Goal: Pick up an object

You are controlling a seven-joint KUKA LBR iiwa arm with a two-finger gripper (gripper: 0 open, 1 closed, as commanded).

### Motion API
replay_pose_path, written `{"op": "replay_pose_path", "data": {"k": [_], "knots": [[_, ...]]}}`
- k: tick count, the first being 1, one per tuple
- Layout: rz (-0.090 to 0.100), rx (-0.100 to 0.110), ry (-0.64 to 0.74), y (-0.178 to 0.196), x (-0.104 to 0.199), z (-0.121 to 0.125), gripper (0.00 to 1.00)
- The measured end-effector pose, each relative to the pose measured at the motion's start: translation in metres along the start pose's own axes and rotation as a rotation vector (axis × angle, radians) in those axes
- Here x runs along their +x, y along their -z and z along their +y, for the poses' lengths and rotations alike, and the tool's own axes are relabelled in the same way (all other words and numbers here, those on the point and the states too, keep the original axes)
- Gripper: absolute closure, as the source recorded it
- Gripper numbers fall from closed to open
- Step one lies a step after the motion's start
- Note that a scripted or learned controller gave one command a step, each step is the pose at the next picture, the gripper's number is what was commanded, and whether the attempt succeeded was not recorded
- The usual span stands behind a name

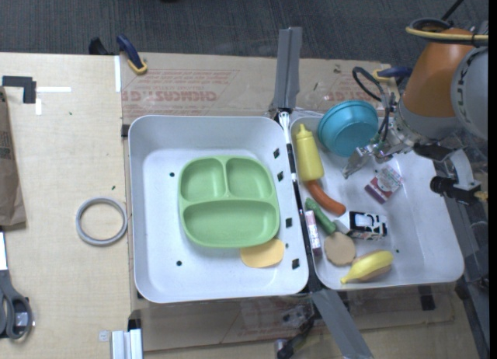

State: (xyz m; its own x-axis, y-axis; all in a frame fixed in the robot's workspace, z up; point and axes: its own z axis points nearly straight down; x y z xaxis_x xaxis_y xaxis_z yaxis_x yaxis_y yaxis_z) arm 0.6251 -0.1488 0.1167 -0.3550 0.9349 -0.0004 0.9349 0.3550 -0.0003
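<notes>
Gripper (371, 154) above right bin (435, 268), fingers spread apart, nothing between them, just beside blue bowl (346, 126) and above small packet (384, 182). Mustard bottle (308, 154), carrot (326, 196), banana (367, 267) lying in same bin. Green divided plate (229, 200) in left bin (147, 217).

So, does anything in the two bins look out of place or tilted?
Two things stand out. The blue bowl in the right bin is tipped on its side, opening toward the left bin, beside the tool. In the left bin, a yellow disc lies partly under the green divided plate.
</notes>
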Motion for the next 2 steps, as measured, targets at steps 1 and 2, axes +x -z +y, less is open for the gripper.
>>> {"op": "replay_pose_path", "data": {"k": [1, 2], "knots": [[0.0, -0.001, 0.0, 0.0, 0.0, 0.0, 0.0], [-0.008, -0.013, -0.036, -0.018, 0.029, -0.046, 0.0]]}}
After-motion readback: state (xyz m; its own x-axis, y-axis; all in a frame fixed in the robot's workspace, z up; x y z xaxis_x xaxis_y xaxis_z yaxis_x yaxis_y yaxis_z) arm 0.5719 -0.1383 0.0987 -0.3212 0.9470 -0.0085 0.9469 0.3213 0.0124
